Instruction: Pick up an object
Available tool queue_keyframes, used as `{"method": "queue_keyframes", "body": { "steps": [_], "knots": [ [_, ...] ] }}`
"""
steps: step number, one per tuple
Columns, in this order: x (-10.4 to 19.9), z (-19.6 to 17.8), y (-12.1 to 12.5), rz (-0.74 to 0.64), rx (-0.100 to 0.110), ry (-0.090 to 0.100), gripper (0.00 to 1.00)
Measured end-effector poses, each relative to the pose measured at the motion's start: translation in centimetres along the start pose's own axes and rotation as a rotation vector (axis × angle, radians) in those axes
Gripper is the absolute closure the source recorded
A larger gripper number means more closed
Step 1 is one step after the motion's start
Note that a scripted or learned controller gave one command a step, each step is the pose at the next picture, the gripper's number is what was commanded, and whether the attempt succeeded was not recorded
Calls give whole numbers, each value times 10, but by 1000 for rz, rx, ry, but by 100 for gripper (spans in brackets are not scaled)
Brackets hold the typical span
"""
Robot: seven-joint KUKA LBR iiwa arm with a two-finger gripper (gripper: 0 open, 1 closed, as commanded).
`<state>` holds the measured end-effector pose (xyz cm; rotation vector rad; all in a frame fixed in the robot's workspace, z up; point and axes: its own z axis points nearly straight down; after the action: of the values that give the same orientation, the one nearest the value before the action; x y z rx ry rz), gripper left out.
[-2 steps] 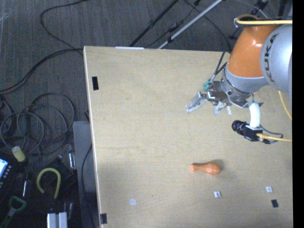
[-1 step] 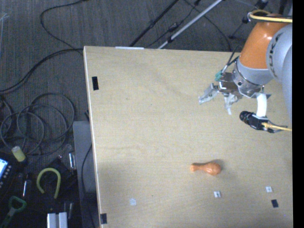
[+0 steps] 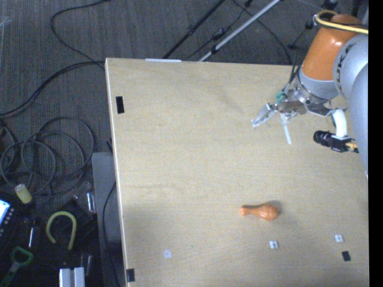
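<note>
Currently the gripper point(image 3: 274, 124) sits at about 2 o'clock over the bench point(image 3: 179, 160), fingers point(image 3: 261, 117) spread wide with nothing between them. The object point(image 3: 261, 211) lies flat at about 5 o'clock, well apart from the gripper: small, orange, pear-like, with a round bulb to the right tapering to a thin neck and a flared tip pointing left.

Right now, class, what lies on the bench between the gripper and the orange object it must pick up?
Nothing: in the camera view, bare tan bench top separates the gripper from the orange object.
</note>
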<state>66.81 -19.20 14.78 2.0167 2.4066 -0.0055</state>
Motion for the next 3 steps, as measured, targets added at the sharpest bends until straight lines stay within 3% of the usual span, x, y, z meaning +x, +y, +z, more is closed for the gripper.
{"method": "queue_keyframes", "body": {
  "steps": [1, 2, 3],
  "knots": [
    [-31, 51, -5, -194, 0, 1, 0],
    [11, 64, 3, -494, -3, 3, 0],
    [12, 54, 4, -494, -8, 4, 100]
  ]
}}
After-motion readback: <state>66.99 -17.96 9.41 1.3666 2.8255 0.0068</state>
